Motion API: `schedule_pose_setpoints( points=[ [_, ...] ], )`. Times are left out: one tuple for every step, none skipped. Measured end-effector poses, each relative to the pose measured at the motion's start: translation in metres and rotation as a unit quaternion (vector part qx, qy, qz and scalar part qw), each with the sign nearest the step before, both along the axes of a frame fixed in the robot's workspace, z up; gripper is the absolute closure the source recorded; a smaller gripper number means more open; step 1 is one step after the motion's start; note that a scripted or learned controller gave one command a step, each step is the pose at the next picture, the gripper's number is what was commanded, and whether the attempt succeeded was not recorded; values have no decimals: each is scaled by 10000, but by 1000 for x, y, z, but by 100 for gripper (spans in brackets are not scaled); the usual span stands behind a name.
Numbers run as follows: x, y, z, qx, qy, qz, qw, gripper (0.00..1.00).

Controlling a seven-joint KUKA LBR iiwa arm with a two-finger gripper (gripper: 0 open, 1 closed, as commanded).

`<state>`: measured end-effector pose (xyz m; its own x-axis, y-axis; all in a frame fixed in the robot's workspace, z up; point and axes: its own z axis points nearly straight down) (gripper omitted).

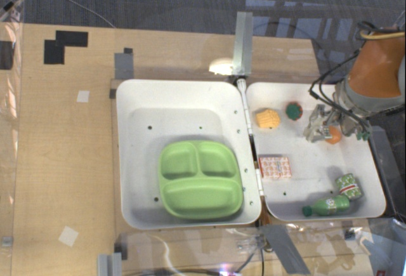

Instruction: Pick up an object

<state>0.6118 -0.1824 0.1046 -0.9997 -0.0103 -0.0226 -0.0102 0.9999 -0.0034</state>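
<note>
Gripper (319, 129) beside orange object (333, 135), right bin (317, 198)

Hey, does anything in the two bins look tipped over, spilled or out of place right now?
Only one thing stands out: the green bottle lies on its side near the front edge of the right bin. A small green can just behind it looks tilted too. Nothing looks spilled, and the green tray sits flat in the left bin.

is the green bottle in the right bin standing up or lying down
Lying down. The green bottle rests on its side along the near wall of the right bin, cap end pointing left, beside the small green can.
</note>
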Motion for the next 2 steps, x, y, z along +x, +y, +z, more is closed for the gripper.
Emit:
schedule_pose_setpoints(
  points=[
    [-48, 49, -13, 54, 29, -2357, 9718, 100],
    [-68, 108, 85, 77, 24, -2997, 9540, 100]
  ],
)
